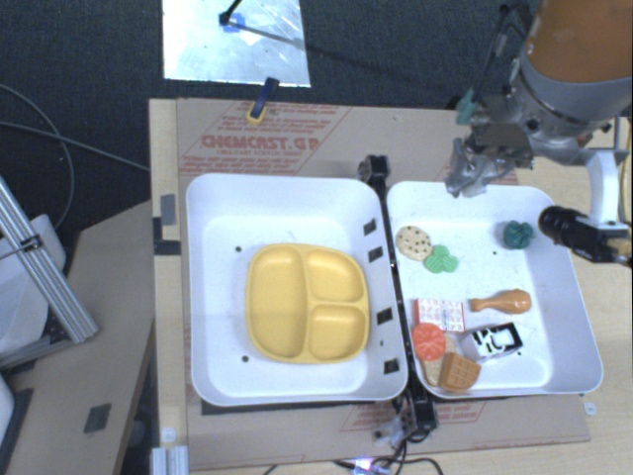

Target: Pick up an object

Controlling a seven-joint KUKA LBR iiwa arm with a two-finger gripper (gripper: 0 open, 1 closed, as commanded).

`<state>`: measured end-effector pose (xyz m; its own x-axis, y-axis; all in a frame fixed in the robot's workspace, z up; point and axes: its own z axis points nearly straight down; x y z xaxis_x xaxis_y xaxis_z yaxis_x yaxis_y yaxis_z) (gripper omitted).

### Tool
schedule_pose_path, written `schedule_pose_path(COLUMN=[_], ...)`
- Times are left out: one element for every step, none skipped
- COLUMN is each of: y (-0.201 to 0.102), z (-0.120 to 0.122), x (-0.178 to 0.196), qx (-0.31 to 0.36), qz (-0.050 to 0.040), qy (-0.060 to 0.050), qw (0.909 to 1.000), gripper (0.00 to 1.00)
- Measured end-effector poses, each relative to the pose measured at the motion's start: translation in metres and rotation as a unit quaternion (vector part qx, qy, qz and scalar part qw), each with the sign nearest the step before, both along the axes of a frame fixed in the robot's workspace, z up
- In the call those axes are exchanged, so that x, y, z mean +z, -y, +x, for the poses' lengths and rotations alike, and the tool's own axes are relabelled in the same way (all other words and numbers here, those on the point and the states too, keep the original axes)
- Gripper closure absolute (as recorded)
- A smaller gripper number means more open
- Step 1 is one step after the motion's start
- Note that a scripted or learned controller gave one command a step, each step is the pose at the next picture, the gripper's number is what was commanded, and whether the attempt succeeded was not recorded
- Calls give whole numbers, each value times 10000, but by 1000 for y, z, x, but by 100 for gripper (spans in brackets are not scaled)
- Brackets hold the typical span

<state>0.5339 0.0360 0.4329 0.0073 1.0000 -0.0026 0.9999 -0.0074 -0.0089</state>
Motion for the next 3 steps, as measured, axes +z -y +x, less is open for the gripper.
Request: schedule_pose_path(y=[143, 188, 77], z=[21, -14, -47], x=[109, -34, -21], qx=[-27, 8, 111], qz=[-27, 18, 29], qy=[124, -13, 64], qw=[9999, 10000, 9999], gripper=[100, 100, 100])
